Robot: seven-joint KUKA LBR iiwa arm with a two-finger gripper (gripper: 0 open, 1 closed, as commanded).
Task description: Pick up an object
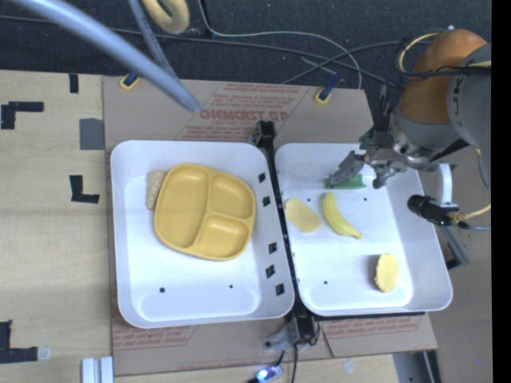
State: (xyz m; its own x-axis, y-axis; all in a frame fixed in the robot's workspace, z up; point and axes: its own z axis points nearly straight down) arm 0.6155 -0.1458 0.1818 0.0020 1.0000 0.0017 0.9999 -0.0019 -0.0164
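Banana [341, 217] lies in the right bin [423, 294], centre-right of the frame, beside a pale yellow slice [303, 215], with a yellow chunk [386, 273] lower right. Above it the gripper [362, 172] hovers over a green item [346, 182], fingers spread apart, holding nothing. A yellow tray [204, 211] fills the left bin [136, 294].

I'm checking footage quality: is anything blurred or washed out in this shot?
Camera view: the grey pole across the top left is soft and out of focus; the white bins look bright but keep detail; the banana and yellow tray are sharp.
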